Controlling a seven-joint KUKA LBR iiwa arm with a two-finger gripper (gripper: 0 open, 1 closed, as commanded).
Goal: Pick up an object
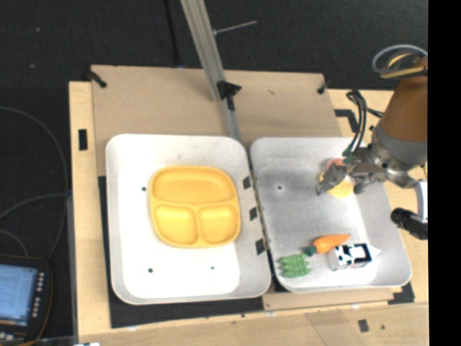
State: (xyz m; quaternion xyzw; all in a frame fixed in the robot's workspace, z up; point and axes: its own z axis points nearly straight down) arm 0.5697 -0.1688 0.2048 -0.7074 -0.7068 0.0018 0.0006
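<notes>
Jaws low over the right-hand bin (374,276), the gripper (333,182) of the grey, orange-banded arm (405,121) hangs at a small yellow object (343,189) near the bin's upper right; whether the jaws are spread or closed on it cannot be told from this slanted view, as the tool's dark body covers part of the piece. The step in hand looks like the grasp itself, at or just short of contact. The next move, on this evidence, calls for a firm closure on the yellow piece and a straight lift clear of the bin floor, with a check that the piece rises too. The object reads as small, rounded and bright yellow, lying on the white floor, well apart from the toy carrot (330,243), the green leafy toy (294,266) and the black-and-white carton (351,256) grouped along the bin's near edge. In the left bin (126,215) on the table (144,99) sits a yellow divided plate (194,206).
</notes>
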